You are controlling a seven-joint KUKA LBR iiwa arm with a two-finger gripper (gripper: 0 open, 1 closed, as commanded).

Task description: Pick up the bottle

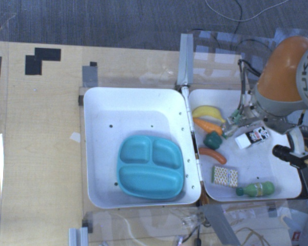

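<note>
Bottle (255, 189) is what the task asks for; it is a small green one, lying on its side near the front edge of the right bin (292, 188), with its darker green cap pointing to the left, toward a small patterned packet (225, 176) that lies just beside it; the bottle is well apart from the hand (235, 123), which hangs further back in the same bin, close above a dark green round thing (212, 140) and an orange carrot (209, 125), with a yellow banana (208, 111) behind them; I cannot tell from this view how the hand is set, because it is small and partly mixed with the things around it, and nothing is seen held in it; I judge that the bottle is light, probably plastic, rather stiff but smooth, so it may slip or roll away when it is touched on one side only; because it lies down, a round body like this wants to turn on the white floor; the better place to take it seems the middle of the body, with the hand closing across the width and not along the length; the cap end looks too narrow for a sure hold; the left bin (97, 137) holds a blue divided plate (151, 166).
</note>
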